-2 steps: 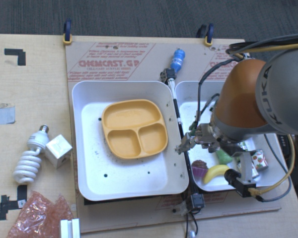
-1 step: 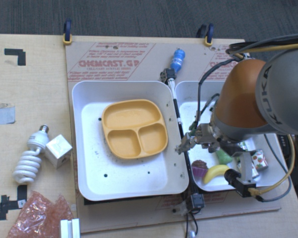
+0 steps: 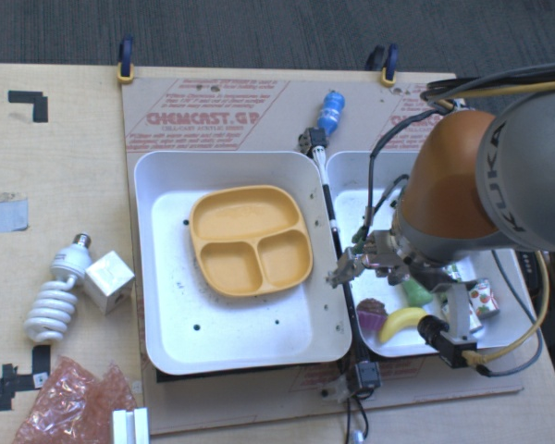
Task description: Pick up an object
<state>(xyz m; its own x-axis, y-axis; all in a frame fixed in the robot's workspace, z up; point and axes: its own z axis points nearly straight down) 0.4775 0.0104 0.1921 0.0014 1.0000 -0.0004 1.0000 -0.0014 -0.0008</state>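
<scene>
Dark grey carpet floor along the top, pale wooden bench below it, brown printed board clamped to it with two blue clamps, even overhead light

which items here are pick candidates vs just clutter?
In play, right bin: banana, purple item, green item, small red-and-white item; in the left bin, the orange divided tray.

Lying about: spiral bulb, white cube, blue bottle, red mesh bag.

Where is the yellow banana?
The banana lies in the right bin, near its front edge, just right of a purple thing and below the arm.
</scene>
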